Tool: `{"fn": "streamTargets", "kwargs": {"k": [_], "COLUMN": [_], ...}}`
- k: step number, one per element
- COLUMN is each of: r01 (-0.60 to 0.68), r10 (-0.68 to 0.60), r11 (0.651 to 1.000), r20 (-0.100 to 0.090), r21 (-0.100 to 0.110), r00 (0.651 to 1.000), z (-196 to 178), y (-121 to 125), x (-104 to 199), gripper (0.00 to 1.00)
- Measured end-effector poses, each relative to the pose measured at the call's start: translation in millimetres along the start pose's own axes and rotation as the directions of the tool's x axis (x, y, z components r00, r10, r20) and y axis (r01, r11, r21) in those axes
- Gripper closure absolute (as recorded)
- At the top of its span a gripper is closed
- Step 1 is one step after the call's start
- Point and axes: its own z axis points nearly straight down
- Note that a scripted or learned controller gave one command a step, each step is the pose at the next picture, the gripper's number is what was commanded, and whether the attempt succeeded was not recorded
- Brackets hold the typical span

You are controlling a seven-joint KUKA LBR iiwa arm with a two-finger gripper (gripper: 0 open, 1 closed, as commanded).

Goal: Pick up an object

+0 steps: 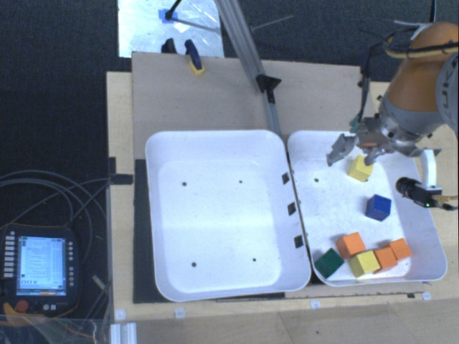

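- Yellow block (359,168) is my likely target: it lies in the upper part of the right bin (323,192), apart from the other blocks, directly under the pincer (356,154).
- On the surface (208,92) the left bin (215,138) sits beside it, touching along the middle.
- My arm (419,84) reaches in from the right, wrist low over the right bin.
- From here the pincer looks spread, one finger out to the block's left and the other at its top edge; nothing is gripped between them.
- Blue block (378,207) lies nearby below; orange, yellow and green blocks (362,253) cluster at the bin's lower edge.
- Risk, as I judge it: the block sits tilted and off-centre to the fingers, so closing could push it aside or pinch a corner and let it slip.
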Motion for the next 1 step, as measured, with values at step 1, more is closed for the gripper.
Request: {"fn": "streamTargets", "kwargs": {"k": [1], "r01": [-0.001], "r10": [0.001], "r11": [1.000], "r20": [0.000], "r21": [0.000], "r00": [1.000], "z": [-0.1], "y": [0.0], "x": [0.0], "gripper": [0.00]}}
